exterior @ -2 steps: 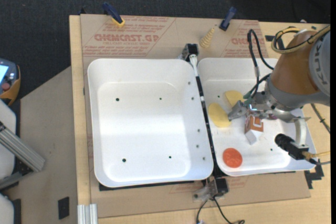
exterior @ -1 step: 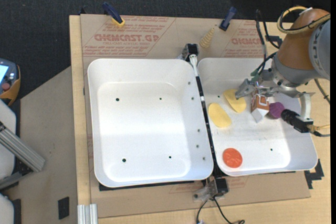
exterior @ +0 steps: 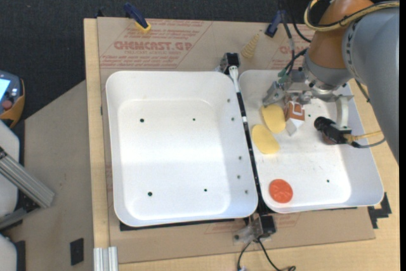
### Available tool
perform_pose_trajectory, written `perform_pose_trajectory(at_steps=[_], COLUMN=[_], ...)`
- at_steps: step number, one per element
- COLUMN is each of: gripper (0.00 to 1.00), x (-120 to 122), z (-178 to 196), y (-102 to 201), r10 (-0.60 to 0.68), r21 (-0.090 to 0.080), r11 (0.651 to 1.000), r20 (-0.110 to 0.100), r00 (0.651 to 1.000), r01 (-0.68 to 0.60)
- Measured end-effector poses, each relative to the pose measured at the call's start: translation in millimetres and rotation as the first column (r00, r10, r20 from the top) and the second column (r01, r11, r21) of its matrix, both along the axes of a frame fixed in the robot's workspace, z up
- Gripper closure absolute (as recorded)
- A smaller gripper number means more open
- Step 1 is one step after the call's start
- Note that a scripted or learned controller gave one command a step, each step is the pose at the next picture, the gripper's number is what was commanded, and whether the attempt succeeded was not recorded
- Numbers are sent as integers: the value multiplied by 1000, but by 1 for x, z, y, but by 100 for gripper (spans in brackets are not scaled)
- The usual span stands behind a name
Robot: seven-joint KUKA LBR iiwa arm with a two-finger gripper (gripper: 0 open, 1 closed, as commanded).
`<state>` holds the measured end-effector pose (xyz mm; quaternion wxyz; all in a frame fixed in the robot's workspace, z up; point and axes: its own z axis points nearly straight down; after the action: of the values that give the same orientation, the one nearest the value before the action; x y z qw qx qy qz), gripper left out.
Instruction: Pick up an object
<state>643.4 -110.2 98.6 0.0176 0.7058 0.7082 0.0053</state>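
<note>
My gripper (exterior: 287,98) hangs low over the upper middle of the right bin (exterior: 361,181), under the grey arm with its orange band. A small brown and white block (exterior: 295,113) sits right at the gripper's tip, partly hidden by it. Just left of it lies a pale yellow piece (exterior: 273,117), and a second, rounder yellow piece (exterior: 265,139) lies below that near the bin's left wall. A red-orange disc (exterior: 280,190) rests near the bin's front edge.
The left bin (exterior: 120,136) stands beside the right one, sharing a middle divider (exterior: 244,130). Both sit on a brown cardboard sheet (exterior: 158,41) held by blue clamps at the back.
</note>
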Motion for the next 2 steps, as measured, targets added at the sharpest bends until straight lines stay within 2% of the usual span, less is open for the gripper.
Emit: perform_pose_trajectory(at_steps=[1, 2], gripper=[0, 0], x=[-5, 22], z=[1, 0], y=[0, -1], r10=[-1, -4], r21=[3, 4], r11=[1000, 1000], r20=[6, -11], r00=[1000, 1000], r01=[1, 4])
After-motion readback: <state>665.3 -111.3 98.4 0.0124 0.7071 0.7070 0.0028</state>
